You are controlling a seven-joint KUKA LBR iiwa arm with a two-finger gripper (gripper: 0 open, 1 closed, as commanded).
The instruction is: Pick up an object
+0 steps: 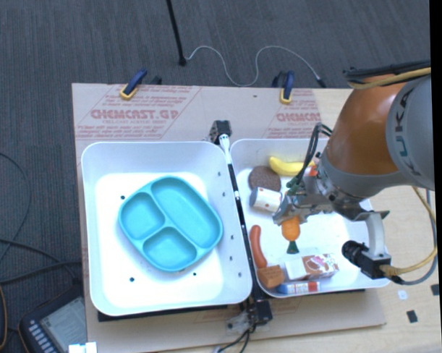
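Pincer point(290, 214) above smooth orange carrot point(292, 232)

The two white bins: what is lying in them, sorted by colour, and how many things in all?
Blue: 1, the divided plate
Yellow: 1, the banana
Brown: 1, the rounded lump
White: 1, the small cylinder
Orange: 1, the carrot
Red: 2, the sausage and the small box
Blue and white: 1, the marker
Total: 8

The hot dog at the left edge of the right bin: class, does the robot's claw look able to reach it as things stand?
Probably yes. The hot dog lies uncovered beside the bin's left wall, and the claw hangs over the same bin, just right of it. The wall alongside could crowd one finger.
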